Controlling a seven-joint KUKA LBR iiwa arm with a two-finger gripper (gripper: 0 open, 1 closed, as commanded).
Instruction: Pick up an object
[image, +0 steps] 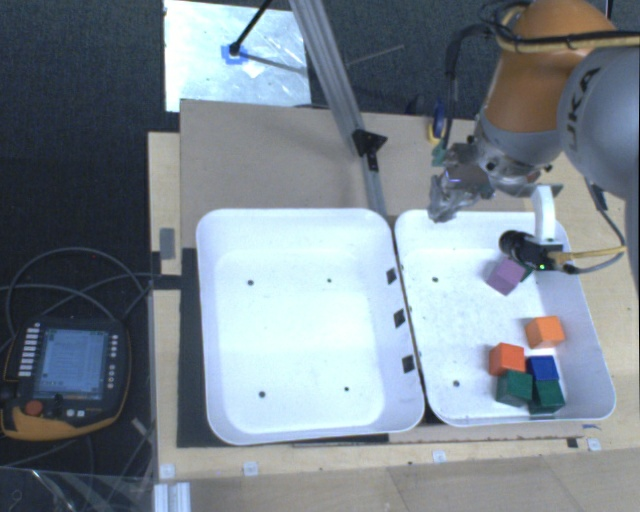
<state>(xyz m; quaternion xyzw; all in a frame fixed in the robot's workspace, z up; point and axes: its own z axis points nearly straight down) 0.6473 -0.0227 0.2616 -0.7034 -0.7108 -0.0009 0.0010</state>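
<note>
Over the right bin's (450, 320) 11 o'clock corner, the gripper (445, 205) hung at the rim. Its tip was a dark blur, so I could not tell whether it was spread or pressed together. It was well apart from every block.

A purple block (506, 275) lay tilted at the bin's 2 o'clock. At 4 to 5 o'clock sat a cluster: an orange block (545, 331), a red-orange block (507, 357), a blue block (544, 367) and two green blocks (516, 387), the farther one partly hidden under the blue.

The arm (545, 80) was cut off at the top and right edges.
</note>
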